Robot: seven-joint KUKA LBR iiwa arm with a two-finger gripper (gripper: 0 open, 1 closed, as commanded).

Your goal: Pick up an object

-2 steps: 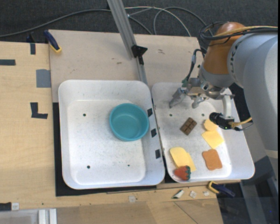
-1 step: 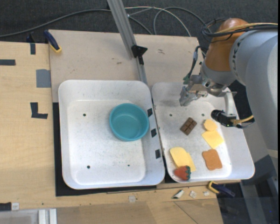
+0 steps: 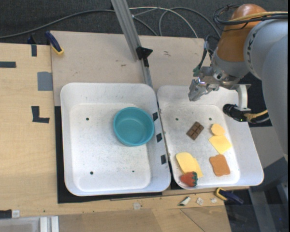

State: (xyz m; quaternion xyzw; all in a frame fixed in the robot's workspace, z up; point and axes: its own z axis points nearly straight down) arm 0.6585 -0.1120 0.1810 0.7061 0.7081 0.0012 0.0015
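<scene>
The gripper (image 3: pixel 197 91) is small and seen from above, so whether its fingers stand apart or together cannot be told, nor whether anything sits between them. Behind the fingers, the arm (image 3: pixel 261 47) runs off the right edge, its far part cut away. Well below the fingers, the red thing (image 3: pixel 188 179) against the yellow slab (image 3: pixel 187 162) is too small to name. The pole (image 3: pixel 128 25) leaves by the top edge.
</scene>
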